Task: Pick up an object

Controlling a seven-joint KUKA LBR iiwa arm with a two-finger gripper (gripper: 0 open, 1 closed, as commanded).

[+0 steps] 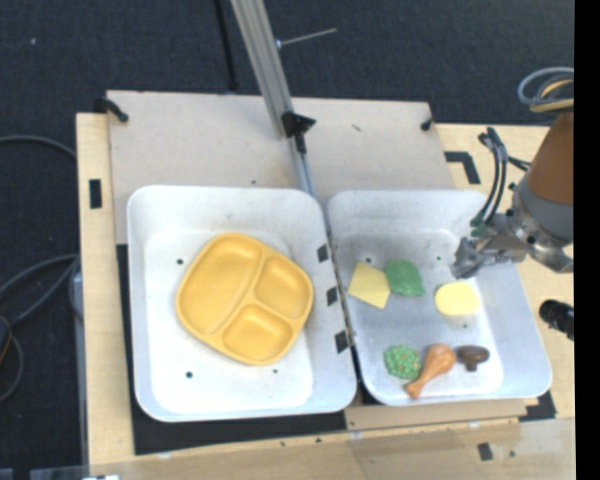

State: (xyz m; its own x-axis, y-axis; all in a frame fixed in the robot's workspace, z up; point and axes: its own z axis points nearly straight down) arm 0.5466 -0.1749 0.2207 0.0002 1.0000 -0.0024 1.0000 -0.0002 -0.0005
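**A:** Start at the gripper (468,259). Where is it, and how does it stand?

**B:** It hangs over the right bin (528,313), towards that bin's far right part. It shows as a dark grey blur at the end of the wrist, so I cannot tell whether it is wide or narrow, nor whether it touches the floor of the bin.

**A:** What lies closest to it?

**B:** A pale yellow lump (458,299), just beside the gripper on its front side. I cannot tell if they touch.

**A:** And next out?

**B:** Out from the gripper towards the left bin lies a green leaf piece (404,277). Touching that piece on its far side from the gripper is a yellow wedge (369,286).

**A:** Further towards the front?

**B:** Beyond the lump is a small brown mushroom (471,355). Just beside it lies a tan drumstick (430,367), and a knobbly green piece (401,360) rests against the drumstick, on the side away from the gripper.

**A:** Farthest off?

**B:** Well apart from the gripper, a yellow divided tray (244,297) lies flat in the left bin (145,268). A slanted metal post (262,53) rises behind both bins.
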